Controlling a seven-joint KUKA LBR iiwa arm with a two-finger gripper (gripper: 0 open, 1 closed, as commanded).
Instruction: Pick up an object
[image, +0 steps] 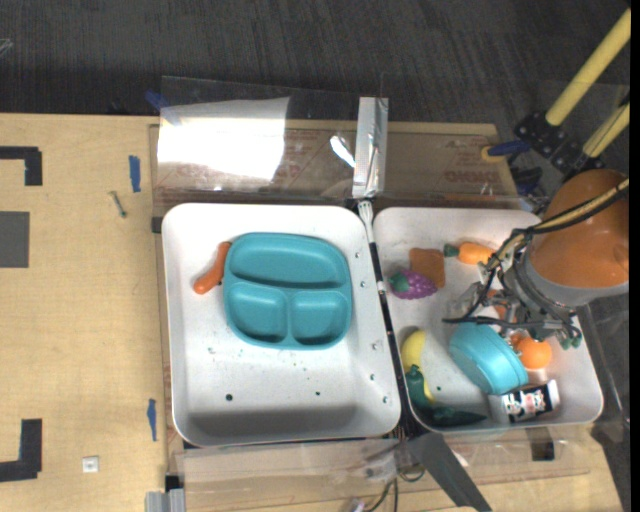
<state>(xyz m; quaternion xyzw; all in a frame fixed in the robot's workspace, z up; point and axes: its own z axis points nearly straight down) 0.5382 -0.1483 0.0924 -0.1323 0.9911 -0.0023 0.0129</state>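
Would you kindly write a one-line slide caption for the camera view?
KUKA arm reaching over the right bin of toys; a teal divided plate lies in the left bin.

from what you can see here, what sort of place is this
Probably a robot grasping test bench in a lab: two white bins side by side, toy food such as purple grapes and a teal divided plate, and the arm's gripper reaching in.

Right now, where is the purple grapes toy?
In the camera view, the purple grapes lie in the right bin, near its left wall, just below the orange-brown block.
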